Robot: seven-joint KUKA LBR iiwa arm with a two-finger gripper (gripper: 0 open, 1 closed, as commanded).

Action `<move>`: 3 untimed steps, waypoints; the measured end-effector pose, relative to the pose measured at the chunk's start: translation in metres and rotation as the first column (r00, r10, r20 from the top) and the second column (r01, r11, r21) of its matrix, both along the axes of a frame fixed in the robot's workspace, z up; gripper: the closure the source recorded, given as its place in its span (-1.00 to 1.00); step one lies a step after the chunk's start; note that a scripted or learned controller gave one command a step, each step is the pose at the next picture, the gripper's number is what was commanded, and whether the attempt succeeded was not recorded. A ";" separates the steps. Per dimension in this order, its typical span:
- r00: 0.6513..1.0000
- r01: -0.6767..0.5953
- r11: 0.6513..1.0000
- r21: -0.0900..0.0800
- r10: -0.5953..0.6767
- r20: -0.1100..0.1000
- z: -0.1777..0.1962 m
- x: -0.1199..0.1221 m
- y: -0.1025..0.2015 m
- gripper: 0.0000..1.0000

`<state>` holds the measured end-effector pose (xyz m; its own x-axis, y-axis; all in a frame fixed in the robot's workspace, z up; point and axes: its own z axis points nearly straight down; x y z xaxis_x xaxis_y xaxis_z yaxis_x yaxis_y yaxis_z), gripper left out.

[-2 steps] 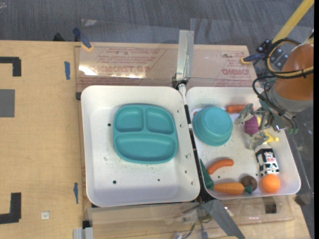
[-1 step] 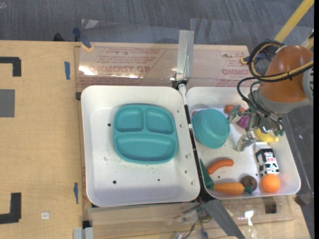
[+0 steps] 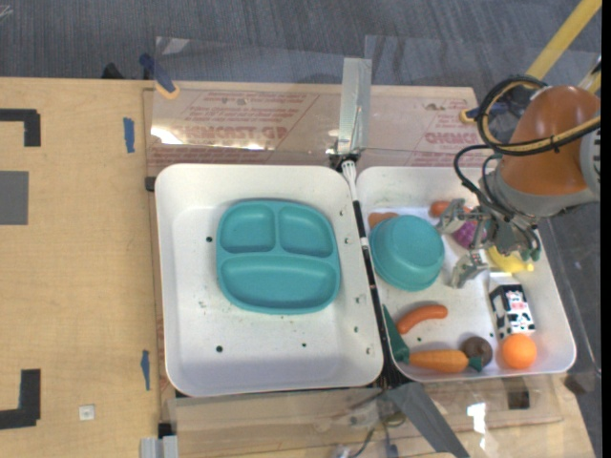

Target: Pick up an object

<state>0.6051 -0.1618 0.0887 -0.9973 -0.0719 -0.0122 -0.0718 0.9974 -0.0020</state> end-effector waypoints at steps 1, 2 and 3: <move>1.000 0.000 1.000 -0.006 0.000 0.016 0.015 0.004 -0.001 1.00; 0.962 0.273 0.962 0.002 -0.273 0.000 0.053 0.047 -0.008 1.00; 0.721 0.693 0.721 0.006 -0.693 -0.004 0.001 -0.033 -0.014 1.00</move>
